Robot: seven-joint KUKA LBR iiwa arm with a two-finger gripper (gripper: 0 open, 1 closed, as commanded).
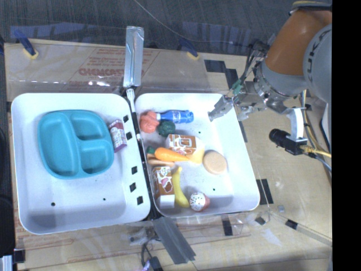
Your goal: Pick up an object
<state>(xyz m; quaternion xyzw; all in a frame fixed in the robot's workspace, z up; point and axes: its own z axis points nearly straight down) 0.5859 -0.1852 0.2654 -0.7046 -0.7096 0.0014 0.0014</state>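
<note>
The arm reached in from the right, its gripper [219, 110] hanging over the far right corner of the right bin [240, 168]. Nothing lay between its fingers, but whether they were spread or closed could not be told from this angle.

The right bin held the clutter. Along its far side lay a blue bottle [176, 116], with an orange-red ball [149, 121] at its left end and a dark green lump [166, 129] just near of it. Nearer sat a small printed carton [182, 143], touching a carrot [171, 155] that lay slanted across the middle. Right of the carrot rested a round tan biscuit [214, 162]. At the near side stood a second carton [163, 181], a banana [179, 188] just beside it, and a white speckled ball [197, 201] at the banana's near end.

The left bin [34, 208] carried a teal divided plate [76, 143] in its far half, with a small dark red packet [118, 135] just right of the plate, against the wall between the bins. Both bins sat side by side on the counter [293, 196].
</note>
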